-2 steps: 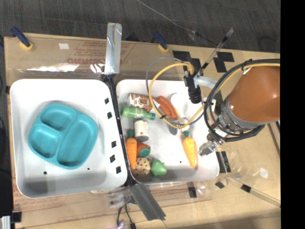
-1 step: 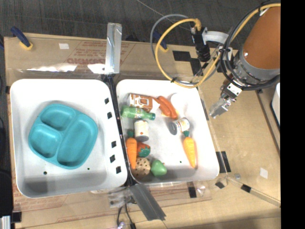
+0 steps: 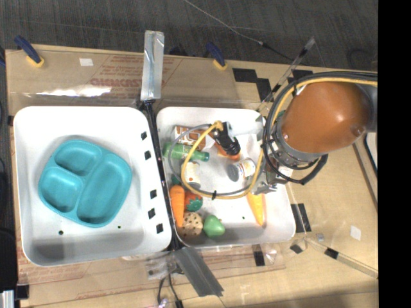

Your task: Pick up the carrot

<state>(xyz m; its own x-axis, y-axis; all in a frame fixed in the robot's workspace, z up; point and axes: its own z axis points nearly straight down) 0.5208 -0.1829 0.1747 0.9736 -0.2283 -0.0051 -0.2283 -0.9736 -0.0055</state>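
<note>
**Carrot at the left wall, pincer across the bin**

Lying in the right bin [image 3: 277,231]: the carrot [image 3: 176,201], orange and tapered, stretched along the bin's left wall with the thick end toward the near corner. Touching or nearly touching a green-topped piece [image 3: 193,203] on its right, and just beside a speckled cookie [image 3: 191,221] near its lower end. Crossed close by a loop of yellow cable [image 3: 192,147].

Pincer [image 3: 265,183] tucked low under the arm's orange band [image 3: 321,117], at the bin's right side, close to a yellow-orange wedge [image 3: 257,209] and well apart from the carrot. Whether released or clenched: cannot tell. Nothing seen held.

Probably a toy: light, stiff, smooth-skinned, so likely to skid or roll away under a squeeze rather than break. Best taken across the middle, where thick enough to bite and clear of the taper. Little room on the wall side, so likely to need a descent angled away from the wall. Worth watching the cable for snagging on lift.
</note>
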